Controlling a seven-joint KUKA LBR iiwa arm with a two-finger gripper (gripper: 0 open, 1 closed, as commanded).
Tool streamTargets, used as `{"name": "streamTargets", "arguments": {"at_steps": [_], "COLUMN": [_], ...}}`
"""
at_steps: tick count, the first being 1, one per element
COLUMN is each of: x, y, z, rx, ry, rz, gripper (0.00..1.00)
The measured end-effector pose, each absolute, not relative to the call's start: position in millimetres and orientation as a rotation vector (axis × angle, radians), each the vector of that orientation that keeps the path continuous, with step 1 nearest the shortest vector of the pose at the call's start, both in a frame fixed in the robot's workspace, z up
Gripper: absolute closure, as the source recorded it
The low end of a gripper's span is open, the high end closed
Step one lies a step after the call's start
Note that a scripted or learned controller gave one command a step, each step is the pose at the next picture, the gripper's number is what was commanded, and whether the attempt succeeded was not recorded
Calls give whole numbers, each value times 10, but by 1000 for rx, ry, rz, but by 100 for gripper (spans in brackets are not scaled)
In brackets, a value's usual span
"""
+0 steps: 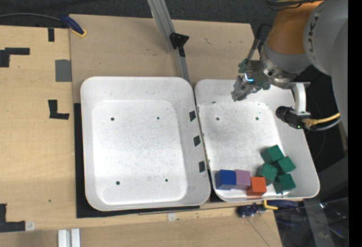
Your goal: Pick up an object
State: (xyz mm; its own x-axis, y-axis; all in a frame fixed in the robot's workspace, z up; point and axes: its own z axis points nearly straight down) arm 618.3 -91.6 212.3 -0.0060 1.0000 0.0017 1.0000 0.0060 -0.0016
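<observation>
Coloured blocks (257, 175) lay untouched while the gripper (242, 91), its state impossible to tell, hovered far off, needing to approach.

Wooden bench (130, 42) bearing two shallow white bins: left bin (90, 144) at 9 o'clock, right bin (206, 127) at 3 o'clock, rims touching. A grey metal pole (161, 8) slants from 12 o'clock toward the bins. Black tape marks (55, 109) lie at 9 o'clock; a blue-and-yellow clamp (74, 25) at 11 o'clock.
</observation>
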Motion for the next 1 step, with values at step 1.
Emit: {"name": "streamTargets", "arguments": {"at_steps": [1], "x": [6178], "y": [-346], "z": [2252], "rx": [-2212], "ry": [-2229], "rz": [-3], "gripper": [100]}}
